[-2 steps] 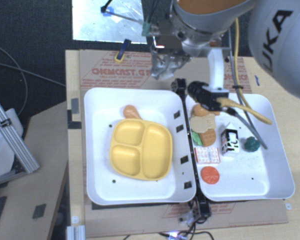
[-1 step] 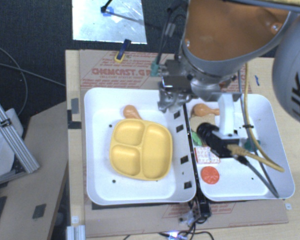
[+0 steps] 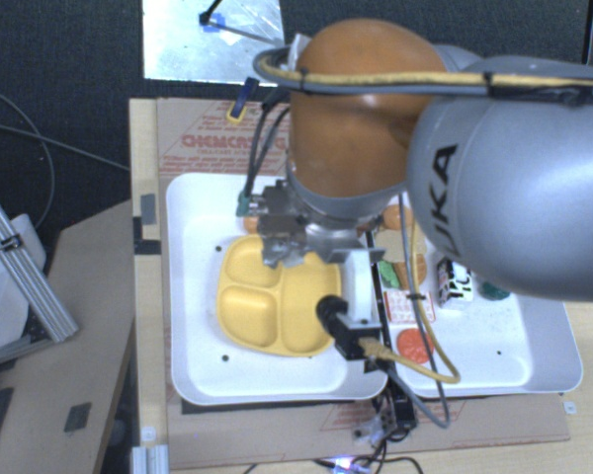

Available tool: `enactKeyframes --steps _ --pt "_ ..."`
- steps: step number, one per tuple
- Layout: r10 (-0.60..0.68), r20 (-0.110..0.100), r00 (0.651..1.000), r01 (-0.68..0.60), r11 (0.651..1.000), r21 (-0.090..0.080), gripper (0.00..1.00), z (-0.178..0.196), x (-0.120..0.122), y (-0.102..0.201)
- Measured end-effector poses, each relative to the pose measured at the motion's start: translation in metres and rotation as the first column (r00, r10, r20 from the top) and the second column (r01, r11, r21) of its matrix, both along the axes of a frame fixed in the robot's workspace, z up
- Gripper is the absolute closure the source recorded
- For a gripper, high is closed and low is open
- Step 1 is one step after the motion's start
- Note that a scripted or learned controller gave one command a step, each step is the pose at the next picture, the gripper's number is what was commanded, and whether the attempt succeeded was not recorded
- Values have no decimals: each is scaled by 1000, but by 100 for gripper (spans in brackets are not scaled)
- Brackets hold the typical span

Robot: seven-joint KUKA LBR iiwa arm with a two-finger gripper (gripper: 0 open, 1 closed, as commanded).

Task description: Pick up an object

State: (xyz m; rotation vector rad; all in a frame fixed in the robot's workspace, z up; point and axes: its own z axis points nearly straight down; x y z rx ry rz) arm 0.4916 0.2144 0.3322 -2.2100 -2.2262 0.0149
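A yellow divided plate [image 3: 262,304] lies in the left white bin [image 3: 193,265]. The arm's wrist and gripper [image 3: 285,250] hang right over the plate's upper edge, and the big grey and orange arm body hides the fingertips. In the right bin [image 3: 514,363] I see a red round object [image 3: 412,344], a white card with red print [image 3: 407,307], a white item with black marks [image 3: 455,282], an orange item [image 3: 399,215] and a small green thing [image 3: 493,290].
A black cable fitting [image 3: 341,329] and a yellow hose [image 3: 425,368] hang from the arm over the divide between the bins. The bins rest on printed cardboard [image 3: 203,141]. A metal frame [image 3: 25,284] stands at the left.
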Motion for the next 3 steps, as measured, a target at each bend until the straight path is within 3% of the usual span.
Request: enactKeyframes --steps 1,2,3 --pt "-10 -1 1000 10 1000 -3 100 -173 53 -22" --pt "-1 16 1000 1 1000 8 100 -229 81 -40" --pt "-5 -59 998 6 1000 18 100 -248 167 -61"
